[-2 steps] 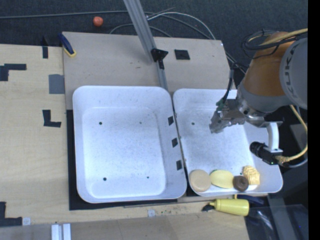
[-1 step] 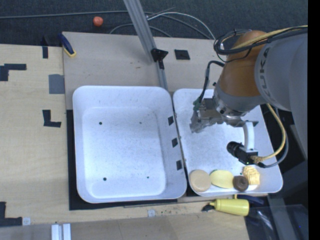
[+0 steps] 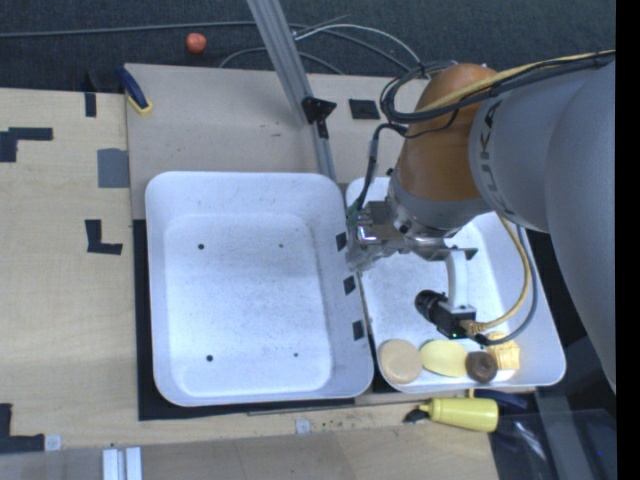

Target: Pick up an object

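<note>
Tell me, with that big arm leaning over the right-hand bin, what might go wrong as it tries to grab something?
1. The objects, a tan round piece, a pale yellow one and a brown one, crowd together at the right bin's near edge, so the gripper may nudge neighbours or grab poorly.
2. They lie close to the bin's wall, which could block the gripper.
3. The yellow cable hangs low over the bin and might snag.

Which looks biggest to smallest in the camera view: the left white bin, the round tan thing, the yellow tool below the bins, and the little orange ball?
1. Left white bin
2. Yellow tool
3. Round tan thing
4. Orange ball
</note>
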